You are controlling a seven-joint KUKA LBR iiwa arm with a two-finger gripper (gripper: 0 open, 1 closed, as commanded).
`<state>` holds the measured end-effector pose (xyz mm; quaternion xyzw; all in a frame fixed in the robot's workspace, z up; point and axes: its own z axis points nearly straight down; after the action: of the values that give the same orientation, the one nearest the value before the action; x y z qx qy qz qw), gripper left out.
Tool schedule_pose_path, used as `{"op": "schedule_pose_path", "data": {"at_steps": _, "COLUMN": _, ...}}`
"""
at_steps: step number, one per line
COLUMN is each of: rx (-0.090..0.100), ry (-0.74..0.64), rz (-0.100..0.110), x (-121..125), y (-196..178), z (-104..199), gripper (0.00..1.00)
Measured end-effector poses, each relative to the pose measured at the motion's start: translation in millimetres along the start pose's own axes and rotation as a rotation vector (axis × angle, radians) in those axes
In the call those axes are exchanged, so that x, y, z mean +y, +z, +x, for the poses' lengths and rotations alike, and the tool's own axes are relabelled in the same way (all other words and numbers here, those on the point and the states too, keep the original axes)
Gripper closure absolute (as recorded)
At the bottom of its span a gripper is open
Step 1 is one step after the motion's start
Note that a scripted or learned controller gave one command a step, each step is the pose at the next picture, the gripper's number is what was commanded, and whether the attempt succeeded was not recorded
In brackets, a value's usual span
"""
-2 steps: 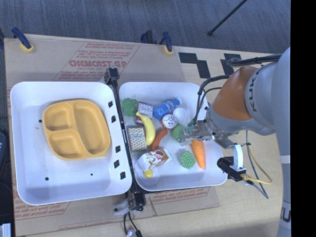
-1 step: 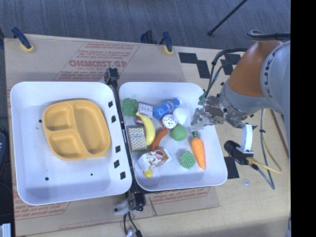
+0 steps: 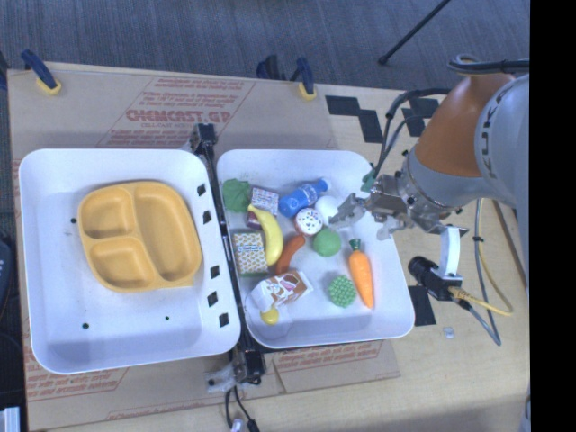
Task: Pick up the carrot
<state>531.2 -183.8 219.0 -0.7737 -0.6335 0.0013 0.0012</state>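
Grey carpet behind a cardboard-topped table (image 3: 162,106) bearing two white bins. Carrot (image 3: 361,277) lay near the right bin's (image 3: 270,160) right wall, beside a green ball (image 3: 327,242). Hand (image 3: 353,211) hovered just above it, fingers parted, grasping nothing.

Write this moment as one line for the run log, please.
task: pick up carrot | carrot: lying in right bin, near right wall, not held | gripper: above the bin, up-left of carrot | left bin: yellow tray
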Motion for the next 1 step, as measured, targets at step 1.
{"op": "schedule_pose_path", "data": {"at_steps": 1, "rx": 0.003, "ry": 0.389, "rz": 0.003, "x": -50.8, "y": 104.4, "z": -27.9, "gripper": 0.0}}
